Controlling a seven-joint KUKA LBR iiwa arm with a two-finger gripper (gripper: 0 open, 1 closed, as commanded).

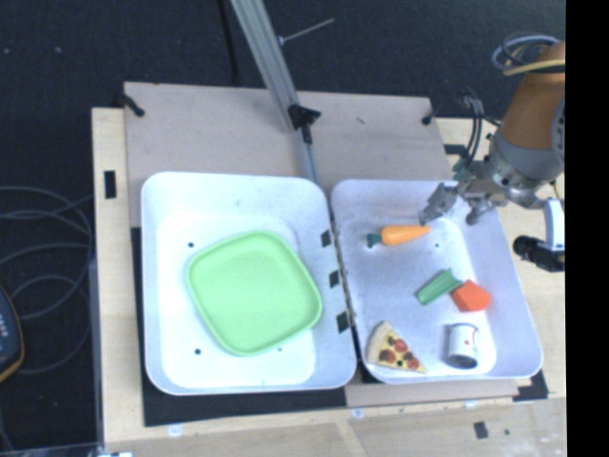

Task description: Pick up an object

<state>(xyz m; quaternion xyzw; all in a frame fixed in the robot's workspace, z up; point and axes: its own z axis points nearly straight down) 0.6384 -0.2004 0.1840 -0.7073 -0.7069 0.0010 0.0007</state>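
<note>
The end effector (455,205) hovers open and empty above the right bin (504,265). A toy carrot (404,235) lies just beside it.

Green plate (253,291) in left white bin (166,203)

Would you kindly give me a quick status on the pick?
Gripper open, above the right bin's far edge, holding nothing. Carrot nearest, lying just below-left. Nothing between them.

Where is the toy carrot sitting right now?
The toy carrot lies in the right bin, toward its far edge, with its green top pointing toward the left bin. The claw is just to its upper right, and the green block lies nearer the camera.
</note>
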